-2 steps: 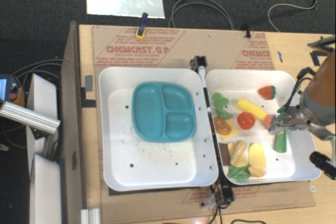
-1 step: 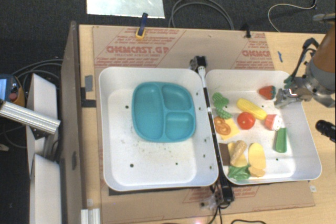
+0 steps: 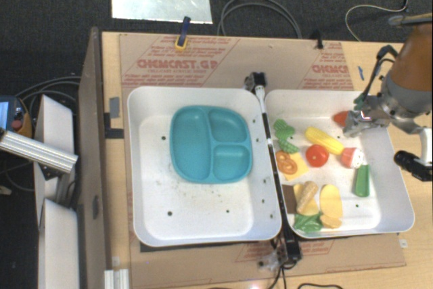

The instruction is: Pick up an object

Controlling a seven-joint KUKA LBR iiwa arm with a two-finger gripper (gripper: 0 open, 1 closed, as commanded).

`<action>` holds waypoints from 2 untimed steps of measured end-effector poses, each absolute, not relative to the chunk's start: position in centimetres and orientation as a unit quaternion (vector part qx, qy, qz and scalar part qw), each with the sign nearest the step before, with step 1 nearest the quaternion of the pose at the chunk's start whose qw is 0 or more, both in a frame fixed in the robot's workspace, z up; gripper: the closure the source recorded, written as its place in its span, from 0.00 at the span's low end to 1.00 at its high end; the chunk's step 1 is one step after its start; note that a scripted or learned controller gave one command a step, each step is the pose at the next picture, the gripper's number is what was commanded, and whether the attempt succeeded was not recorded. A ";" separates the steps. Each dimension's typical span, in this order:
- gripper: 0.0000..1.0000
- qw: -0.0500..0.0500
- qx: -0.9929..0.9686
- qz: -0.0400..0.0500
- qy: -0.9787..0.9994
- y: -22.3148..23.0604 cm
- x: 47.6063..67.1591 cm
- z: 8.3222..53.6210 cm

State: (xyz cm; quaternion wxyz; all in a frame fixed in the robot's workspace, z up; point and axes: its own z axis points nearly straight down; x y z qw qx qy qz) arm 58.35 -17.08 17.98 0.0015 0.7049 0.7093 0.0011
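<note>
- Looking down at a slant on a surface (image 3: 203, 54) lined with brown cardboard, which carries two shallow white bins side by side.
- The left bin (image 3: 152, 213), in the middle of the frame, holds a teal divided plate (image 3: 210, 144) lying flat; it is probably the drop-off side.
- The right bin (image 3: 389, 213), at centre right, holds the toy food in a loose spread, most pieces apart, which should leave room to reach them singly.
- In that bin: a green leafy piece (image 3: 284, 133), a yellow corn cob (image 3: 323, 139), a red tomato (image 3: 316, 156), an orange slice (image 3: 287, 163), a green pepper (image 3: 361, 181), a red and white piece (image 3: 350, 157), a tan piece (image 3: 306, 195) and a yellow piece (image 3: 331, 204).
- The grey arm with its orange band (image 3: 413, 68) comes in from the right edge of the frame, and the jaws (image 3: 358, 120) sit low over the bin's upper right part.
- Whether the jaws are open or closed cannot be told; they are too small and blurred.
- A small red-orange piece (image 3: 339, 118) lies just left of the jaws, touching or nearly so; it looks like the likely target.
- The corn cob lies near, lower left of the jaws.
</note>
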 end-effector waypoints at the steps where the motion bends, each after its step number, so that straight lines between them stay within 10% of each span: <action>1: 0.00 0.002 0.706 0.001 0.709 -17.2 58.3 18.0; 2: 0.00 -0.001 0.705 0.000 0.709 -14.2 58.4 12.7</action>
